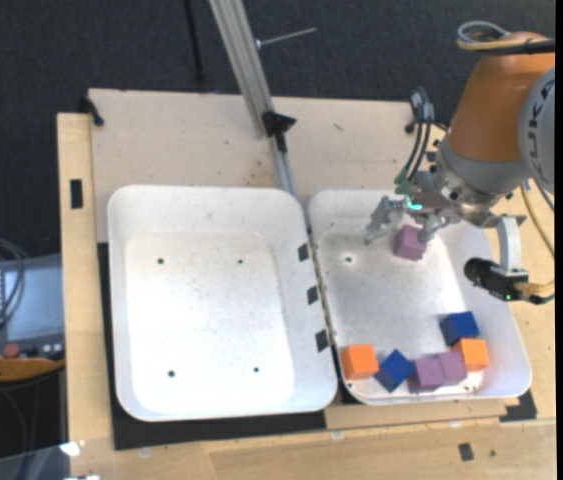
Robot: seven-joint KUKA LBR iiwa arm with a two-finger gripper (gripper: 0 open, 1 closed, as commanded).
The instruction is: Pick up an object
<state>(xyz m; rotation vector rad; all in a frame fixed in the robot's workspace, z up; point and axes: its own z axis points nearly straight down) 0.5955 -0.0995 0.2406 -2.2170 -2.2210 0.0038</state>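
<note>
— What's the biggest thing down there?

— The tan surface [201, 138], carrying two white bins. The left bin [211, 303] sits well off to the left of the fingers; the right bin [381, 298] lies directly beneath them.

— And the arm?

— The grey and orange arm [496, 108] comes in from the right, its gripper [408, 223] hanging over the far part of the right bin.

— Holding anything?

— A purple block [409, 243] sits right at the fingers, just below them, seemingly clasped, though the contact is too small to see clearly.

— What else is in that bin?

— A cluster along the near edge, well apart from the fingers: an orange cube [360, 360], a blue cube [395, 369], two purple cubes [439, 371], another orange cube [475, 353] and another blue cube [458, 327].
</note>
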